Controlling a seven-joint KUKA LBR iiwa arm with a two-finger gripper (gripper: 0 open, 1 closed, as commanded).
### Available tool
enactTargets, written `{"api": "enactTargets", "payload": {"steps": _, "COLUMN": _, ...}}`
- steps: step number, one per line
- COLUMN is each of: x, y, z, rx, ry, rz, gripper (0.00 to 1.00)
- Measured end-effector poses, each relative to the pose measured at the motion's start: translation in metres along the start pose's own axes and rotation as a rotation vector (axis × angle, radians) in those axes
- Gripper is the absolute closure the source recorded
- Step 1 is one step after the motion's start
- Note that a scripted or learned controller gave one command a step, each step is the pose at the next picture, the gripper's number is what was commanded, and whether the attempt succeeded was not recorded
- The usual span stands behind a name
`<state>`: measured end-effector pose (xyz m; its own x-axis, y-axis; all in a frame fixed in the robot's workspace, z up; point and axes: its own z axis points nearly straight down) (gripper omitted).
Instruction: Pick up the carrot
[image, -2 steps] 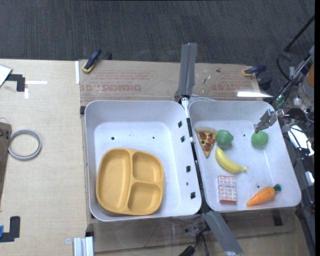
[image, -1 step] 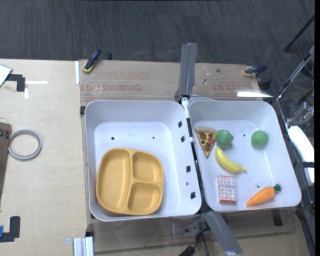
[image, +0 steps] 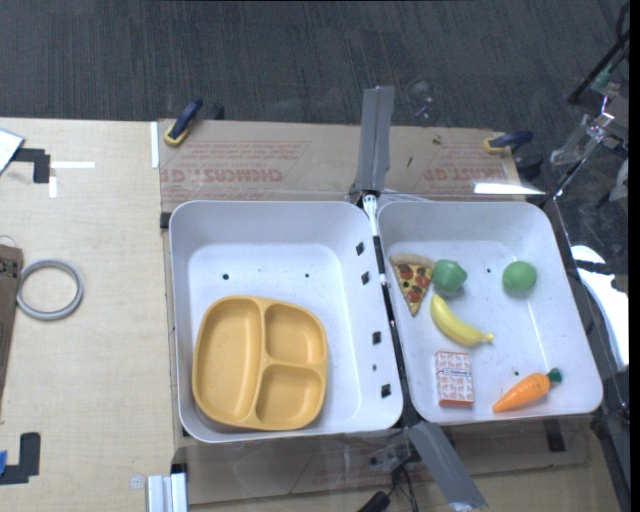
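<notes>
Carrot (image: 523, 391) lies tilted in right bin's (image: 560, 250) near corner.

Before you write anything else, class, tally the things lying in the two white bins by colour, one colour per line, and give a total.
Green: 2, a green pepper and a green ball
Yellow: 2, the banana and the divided plate
Orange: 1, the carrot
Red and white: 1, the small carton
Mixed: 1, the pizza slice
Total: 7

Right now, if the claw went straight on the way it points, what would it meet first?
Probably the right bin's far rim, not the carrot; the claw's depth is unclear.
</notes>
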<state>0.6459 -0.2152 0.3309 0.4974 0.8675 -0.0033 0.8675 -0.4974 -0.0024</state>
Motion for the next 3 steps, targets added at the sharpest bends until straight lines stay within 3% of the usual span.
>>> {"api": "enactTargets", "payload": {"steps": 1, "x": 0.01, "y": 0.009, "z": 0.047, "rx": 0.001, "ry": 0.0, "rz": 0.178, "gripper": 0.0}}
{"api": "enactTargets", "payload": {"steps": 2, "x": -0.006, "y": -0.011, "z": 0.074, "rx": 0.002, "ry": 0.0, "rz": 0.445, "gripper": 0.0}}
{"api": "enactTargets", "payload": {"steps": 3, "x": -0.005, "y": 0.005, "z": 0.016, "rx": 0.001, "ry": 0.001, "rz": 0.667, "gripper": 0.0}}
